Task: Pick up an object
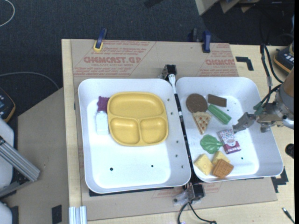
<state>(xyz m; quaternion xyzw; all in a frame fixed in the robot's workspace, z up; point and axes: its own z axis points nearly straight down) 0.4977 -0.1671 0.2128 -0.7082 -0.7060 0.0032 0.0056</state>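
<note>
My gripper (254,124) hangs over the right part of the right bin (261,164), reaching in from the right edge. It is open, with nothing between its fingers. One fingertip (242,123) lies just right of a red and white packet (229,141). Further left in this bin lie a green leaf (210,143), a pizza slice (202,121), a green stick (218,113), a brown round cookie (196,102) and a brown bar (217,100). A cheese wedge (203,164) and a waffle square (222,168) rest near the front wall.
The left bin (131,176) holds a yellow divided plate (138,118), with a white bottle (101,122) and a purple item (103,103) at its left side. Clamps (99,40) pin the cardboard at the back. Cables run at the far right.
</note>
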